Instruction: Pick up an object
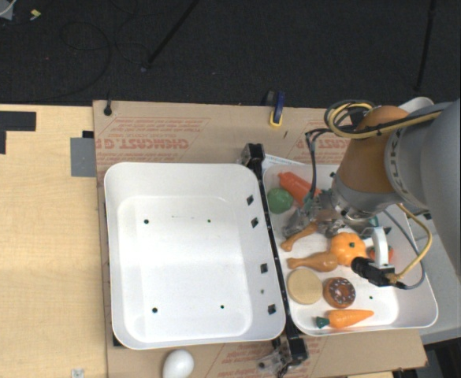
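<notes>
Two shallow white bins sat side by side: a left bin (128, 211) and a right bin (419, 309). The right bin held two carrots (348, 318) (295, 184), one green ball (279, 201), one drumstick (318, 261), one round cracker (304, 287), one chocolate doughnut (340, 291) and one orange pumpkin-like toy (347, 249). One white egg (178, 364) lay at the lower edge of the frame.

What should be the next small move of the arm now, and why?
Probably a short, straight descent. The hand sits low over the right bin, above the grey toy and beside the orange pumpkin. No object shows between its fingers, so nothing seems picked yet; lifting now would likely come up without one.
</notes>
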You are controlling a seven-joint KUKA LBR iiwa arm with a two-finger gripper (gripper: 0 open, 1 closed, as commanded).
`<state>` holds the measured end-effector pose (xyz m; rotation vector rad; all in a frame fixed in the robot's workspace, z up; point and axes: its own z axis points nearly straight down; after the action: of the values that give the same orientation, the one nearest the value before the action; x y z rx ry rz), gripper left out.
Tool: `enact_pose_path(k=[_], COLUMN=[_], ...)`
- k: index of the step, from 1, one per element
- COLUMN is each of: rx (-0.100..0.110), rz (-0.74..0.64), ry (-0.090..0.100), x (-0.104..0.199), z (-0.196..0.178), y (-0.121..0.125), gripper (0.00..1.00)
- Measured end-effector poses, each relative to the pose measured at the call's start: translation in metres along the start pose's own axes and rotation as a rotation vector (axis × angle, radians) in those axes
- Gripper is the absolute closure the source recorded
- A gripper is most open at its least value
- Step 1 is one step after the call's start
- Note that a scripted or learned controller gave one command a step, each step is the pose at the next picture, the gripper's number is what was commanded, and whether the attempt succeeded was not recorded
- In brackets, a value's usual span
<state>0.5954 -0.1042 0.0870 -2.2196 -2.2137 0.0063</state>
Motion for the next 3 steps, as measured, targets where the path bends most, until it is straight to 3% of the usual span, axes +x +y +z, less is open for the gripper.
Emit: enact_pose_path(k=[1,2,3], rx=[0.003,-0.001,0.012], rz=[-0.004,-0.007,-0.004], ry=[-0.001,0.001,0.000], x=[-0.057,0.019,0.015], z=[-0.001,0.000,-0.009], y=[0.048,0.048,0.045], gripper=[0.00,0.00,1.00])
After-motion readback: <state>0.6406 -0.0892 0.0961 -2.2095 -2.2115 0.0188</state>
